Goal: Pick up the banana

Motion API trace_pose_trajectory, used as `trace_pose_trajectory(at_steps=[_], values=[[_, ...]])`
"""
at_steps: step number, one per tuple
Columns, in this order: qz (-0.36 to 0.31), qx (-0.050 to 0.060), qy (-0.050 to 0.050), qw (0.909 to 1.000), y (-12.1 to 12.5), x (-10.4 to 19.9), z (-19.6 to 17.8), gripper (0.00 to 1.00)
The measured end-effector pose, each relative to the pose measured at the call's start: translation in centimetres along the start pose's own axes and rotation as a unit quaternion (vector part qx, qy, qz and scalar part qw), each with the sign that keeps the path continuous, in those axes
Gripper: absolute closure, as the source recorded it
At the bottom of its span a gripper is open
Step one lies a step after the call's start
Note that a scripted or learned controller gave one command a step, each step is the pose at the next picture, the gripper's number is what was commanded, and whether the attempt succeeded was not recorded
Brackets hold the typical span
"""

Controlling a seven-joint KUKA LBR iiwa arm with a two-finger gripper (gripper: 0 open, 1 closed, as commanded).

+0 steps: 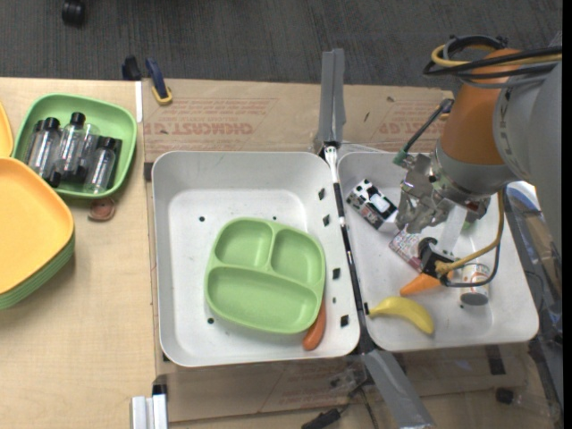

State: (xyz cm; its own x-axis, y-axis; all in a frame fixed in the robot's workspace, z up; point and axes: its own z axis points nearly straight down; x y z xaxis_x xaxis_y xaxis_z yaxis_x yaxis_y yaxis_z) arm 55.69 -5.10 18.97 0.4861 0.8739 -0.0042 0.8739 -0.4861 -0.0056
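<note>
The yellow banana (404,313) lies curved near the front edge of the right bin (509,324). My gripper (420,226) hangs over the middle of that bin, behind the banana and apart from it, with the orange-banded wrist (474,132) above it. Between gripper and banana lies an orange carrot (420,284). Nothing of the banana is hidden.
The right bin also holds a black-and-white object (371,202), a pink packet (405,244) and a clear cup (471,280). In the left bin sit a green divided plate (266,277) and a reddish sausage (314,332). A green tray of bottles (76,146) and yellow plates (31,239) stand far left.
</note>
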Motion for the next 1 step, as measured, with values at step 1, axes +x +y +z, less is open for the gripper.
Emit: trace_pose_trajectory(at_steps=[1], values=[[-0.184,-0.002,0.000,0.9829,1.16,-6.40,-3.10,1.00]])
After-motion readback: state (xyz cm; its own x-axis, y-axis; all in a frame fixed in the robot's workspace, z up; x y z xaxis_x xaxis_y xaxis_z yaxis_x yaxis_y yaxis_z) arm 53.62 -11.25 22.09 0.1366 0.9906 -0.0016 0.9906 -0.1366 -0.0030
